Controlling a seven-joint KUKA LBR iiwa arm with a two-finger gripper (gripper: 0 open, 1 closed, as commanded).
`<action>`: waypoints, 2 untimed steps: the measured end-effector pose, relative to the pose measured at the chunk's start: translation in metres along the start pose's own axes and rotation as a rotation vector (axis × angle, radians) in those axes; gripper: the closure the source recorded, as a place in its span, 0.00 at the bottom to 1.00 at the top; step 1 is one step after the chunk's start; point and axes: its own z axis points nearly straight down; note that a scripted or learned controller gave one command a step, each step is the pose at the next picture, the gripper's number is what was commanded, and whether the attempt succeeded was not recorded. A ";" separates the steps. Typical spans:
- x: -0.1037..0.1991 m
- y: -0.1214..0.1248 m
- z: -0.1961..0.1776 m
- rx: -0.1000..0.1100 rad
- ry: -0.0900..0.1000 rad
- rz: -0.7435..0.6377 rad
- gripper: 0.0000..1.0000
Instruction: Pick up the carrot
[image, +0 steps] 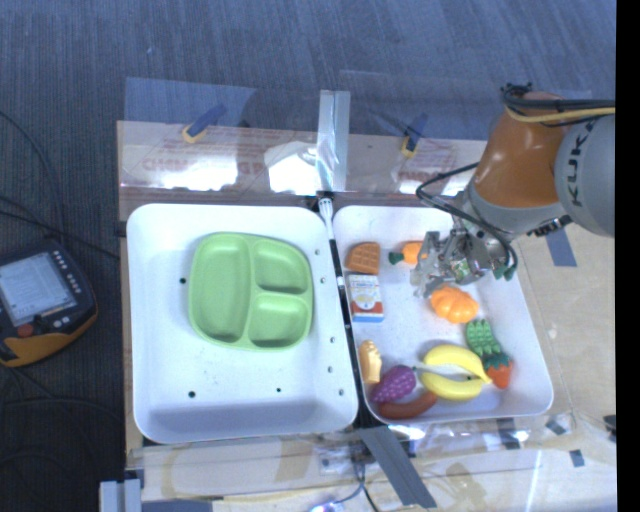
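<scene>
I see the pincer (447, 262) low in the right bin (530, 330); I cannot tell its state. The carrot (406, 253) lies just left of it, an orange pumpkin (455, 304) just below.

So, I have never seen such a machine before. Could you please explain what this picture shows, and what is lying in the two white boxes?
The picture comes from one fixed camera looking down at a slant. The grey machine with an orange band is a robot arm reaching in from the right. Its gripper, a two-finger hand, hangs low over the right bin. Right beside it lies the carrot, partly hidden, so I cannot tell whether it is grasped. That bin also holds toy food: a banana, an orange fruit, a purple bunch of grapes, a small carton and some others. The left bin holds a green divided plate.
</scene>
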 end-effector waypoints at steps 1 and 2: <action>0.001 0.000 0.002 0.000 0.004 0.000 0.00; 0.064 -0.035 0.052 0.001 -0.008 0.011 0.00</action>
